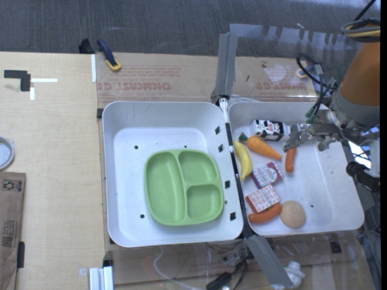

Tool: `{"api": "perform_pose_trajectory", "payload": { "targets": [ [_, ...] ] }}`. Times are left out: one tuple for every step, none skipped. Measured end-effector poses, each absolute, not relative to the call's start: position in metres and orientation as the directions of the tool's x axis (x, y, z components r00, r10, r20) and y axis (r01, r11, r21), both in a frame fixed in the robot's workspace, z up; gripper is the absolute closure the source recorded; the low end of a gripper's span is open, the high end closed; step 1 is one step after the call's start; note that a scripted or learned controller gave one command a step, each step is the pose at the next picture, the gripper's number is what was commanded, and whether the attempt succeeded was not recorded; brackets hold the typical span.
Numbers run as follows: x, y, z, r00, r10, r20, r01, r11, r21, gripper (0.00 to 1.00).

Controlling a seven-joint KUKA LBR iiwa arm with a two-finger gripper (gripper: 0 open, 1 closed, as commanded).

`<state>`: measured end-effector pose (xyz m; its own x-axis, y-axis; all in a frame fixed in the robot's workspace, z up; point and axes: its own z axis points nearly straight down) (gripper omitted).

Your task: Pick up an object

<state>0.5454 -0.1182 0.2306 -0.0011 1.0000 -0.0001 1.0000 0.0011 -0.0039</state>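
Lying in the right bin, toward its far side: a small orange stick, probably the nearest pick. Ran with its long axis almost straight up and down the view, top end tipped slightly right. Sat just below and a touch left of the jaws, close under the grey wrist of the arm reaching in from the right. Could not make out whether the jaws stood apart or together; held nothing visible. Judged that a short drop toward the near-left, with the closing line set across the stick, would be needed. Left of it lay a carrot, apart from the stick; beyond that a banana against the bin's left wall.
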Motion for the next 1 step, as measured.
{"api": "perform_pose_trajectory", "payload": {
  "targets": [
    [0.5551,-0.1443,0.1004,-0.351,0.936,0.0,0.936,0.351,0.001,0.0]
  ]
}}
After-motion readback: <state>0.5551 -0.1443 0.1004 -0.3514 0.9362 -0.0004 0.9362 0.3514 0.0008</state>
